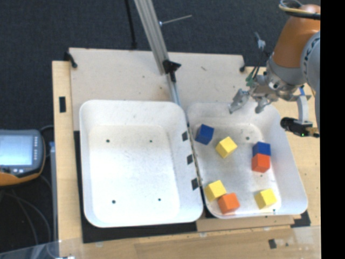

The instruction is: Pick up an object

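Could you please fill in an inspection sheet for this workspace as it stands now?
Surface: wooden bench bearing a left bin and a right bin, side by side.
Job's things: seven cubes in the right bin: two blue, three yellow, two orange.
Clutter: nothing seen.
Grippers: gripper open, above the right bin's far edge, holding nothing.
Cables: dark cables on the floor at left.
Surroundings: slanted metal rail; small screen device at left; dark carpet.
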You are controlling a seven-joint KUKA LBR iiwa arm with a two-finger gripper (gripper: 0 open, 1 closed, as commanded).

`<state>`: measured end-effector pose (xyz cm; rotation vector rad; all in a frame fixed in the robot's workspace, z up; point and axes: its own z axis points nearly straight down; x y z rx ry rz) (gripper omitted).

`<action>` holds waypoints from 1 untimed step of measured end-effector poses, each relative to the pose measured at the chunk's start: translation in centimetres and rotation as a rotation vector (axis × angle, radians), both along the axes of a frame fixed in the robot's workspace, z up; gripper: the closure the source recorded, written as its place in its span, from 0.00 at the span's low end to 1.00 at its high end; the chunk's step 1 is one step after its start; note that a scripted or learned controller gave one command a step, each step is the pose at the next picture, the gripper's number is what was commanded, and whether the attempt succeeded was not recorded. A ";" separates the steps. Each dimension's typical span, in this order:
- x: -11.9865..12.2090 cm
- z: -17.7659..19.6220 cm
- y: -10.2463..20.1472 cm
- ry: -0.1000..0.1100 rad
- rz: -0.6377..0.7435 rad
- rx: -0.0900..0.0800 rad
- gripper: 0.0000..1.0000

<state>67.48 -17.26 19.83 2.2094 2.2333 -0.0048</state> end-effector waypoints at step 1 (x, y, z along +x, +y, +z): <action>0.0 0.8 -4.1 -0.005 -0.013 -0.002 0.00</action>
